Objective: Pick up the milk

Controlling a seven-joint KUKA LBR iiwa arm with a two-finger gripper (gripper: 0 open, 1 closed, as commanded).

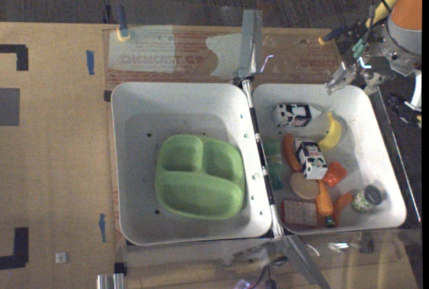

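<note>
Two cow-patterned milk cartons sit in the right bin. One milk carton lies on its side near the bin's far left corner. The other milk carton stands in the middle among other food. My gripper hangs over the bin's far right rim, above and to the right of both cartons. It is well apart from them, and nothing shows between its fingers.
A yellow banana lies between the cartons. Orange and red vegetables, a tan disc, a can and a flat packet crowd the near half. A green divided plate lies in the left bin.
</note>
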